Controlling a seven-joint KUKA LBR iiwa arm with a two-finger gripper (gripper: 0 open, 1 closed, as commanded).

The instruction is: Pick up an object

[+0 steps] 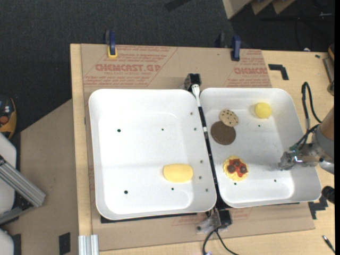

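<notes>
Camera view — bench board [133, 65] reads "CHEMCAST G P" in red.

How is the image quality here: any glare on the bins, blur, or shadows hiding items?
Camera view: even light, mild glare on the white bins; soft shadows, none hiding the toy foods; the gripper at the right edge looks slightly blurred, its details hard to read.

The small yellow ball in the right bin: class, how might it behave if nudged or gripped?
The small yellow ball looks round, so a nudge would probably roll it across the smooth white right bin. Nothing touches it, so it would likely roll freely. Its curved sides might slip from the gripper.
</notes>
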